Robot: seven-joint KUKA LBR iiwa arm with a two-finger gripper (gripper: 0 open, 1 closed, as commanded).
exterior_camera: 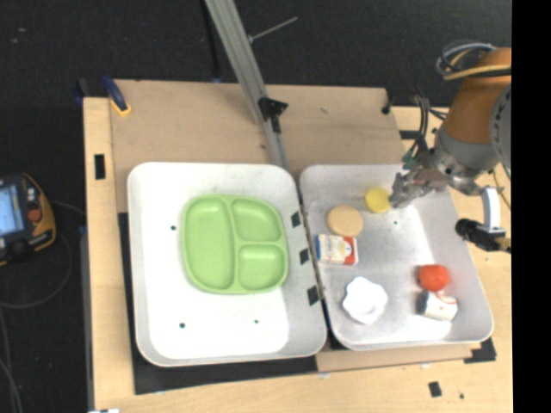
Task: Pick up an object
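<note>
You're looking at a green tray (232, 244) lying in the left bin (155, 317). In the right bin (469, 317), the yellow ball (376, 200) is sitting toward 12 o'clock, with the gripper (403, 191) hanging just beside it at its 3 o'clock. Can't tell how the gripper is set. Ball's round, so no long axis is mattering.
</note>
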